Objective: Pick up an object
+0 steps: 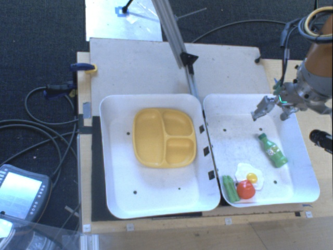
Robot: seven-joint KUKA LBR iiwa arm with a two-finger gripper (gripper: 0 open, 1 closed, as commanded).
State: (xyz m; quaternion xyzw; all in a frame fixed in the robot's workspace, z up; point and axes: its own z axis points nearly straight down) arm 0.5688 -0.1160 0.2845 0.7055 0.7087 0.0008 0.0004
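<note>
The right bin [229, 139] holds a green bottle [272, 151] lying on its side near the right wall. A toy fried egg [250, 174], a red tomato [245, 190] and a green vegetable piece [229, 188] cluster at the bin's front edge. My gripper [274, 111] hangs over the bin's back right part, open, with nothing between its fingers. It is behind and above the bottle, apart from it.
A yellow divided plate [165, 137] lies in the left bin [117, 155]. A grey pole [171, 27] slants down to the ridge between the bins. Cables and a teach pendant [18, 189] lie on the floor at the left.
</note>
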